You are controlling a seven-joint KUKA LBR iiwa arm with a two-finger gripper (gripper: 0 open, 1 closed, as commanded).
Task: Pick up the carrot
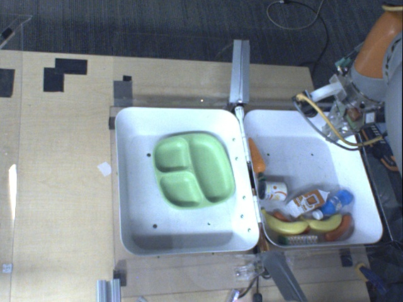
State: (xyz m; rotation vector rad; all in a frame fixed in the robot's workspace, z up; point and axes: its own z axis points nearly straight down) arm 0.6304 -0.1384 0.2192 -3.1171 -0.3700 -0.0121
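The carrot [255, 156] is a slim orange piece lying lengthwise against the left wall of the right bin [302, 150], about midway along it. My gripper [343, 113] hangs over the right bin's far right corner, tangled in cables, well to the right of the carrot and above it. Nothing can be seen held in it. The arm's orange band [381, 35] shows at the top right.
A green divided plate [192, 168] fills the middle of the left bin [135, 187]. At the right bin's near end lie a banana [291, 225], a small can [274, 189], a blue-capped bottle [318, 203] and a reddish item [340, 228]. A metal divider [240, 74] stands between the bins.
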